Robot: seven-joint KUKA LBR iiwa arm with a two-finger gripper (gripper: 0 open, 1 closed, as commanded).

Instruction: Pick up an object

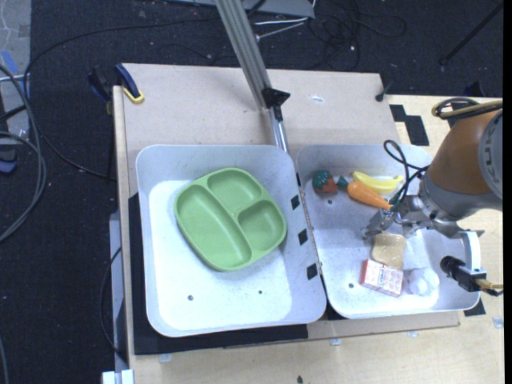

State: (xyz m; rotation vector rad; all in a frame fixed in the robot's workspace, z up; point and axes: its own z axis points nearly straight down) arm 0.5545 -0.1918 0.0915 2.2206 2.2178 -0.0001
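The right bin (pixel 340 238) holds several toy foods. A red and green fruit (pixel 324 182) lies at its far left, with an orange carrot (pixel 366 196) and a yellow banana (pixel 378 182) beside it. Nearer the front lie a tan bread slice (pixel 390 252), a red box (pixel 381 277) and a white lump (pixel 421 279). My gripper (pixel 390 222) hangs low over the middle of this bin, just above the bread slice and right by the carrot's tip. I see nothing held in it.
A green divided plate (pixel 230 218) lies in the left bin (pixel 156 246). A grey metal pole (pixel 244 38) slants down from the top to the gap between the bins. My arm (pixel 468 170) covers the right bin's far right corner.
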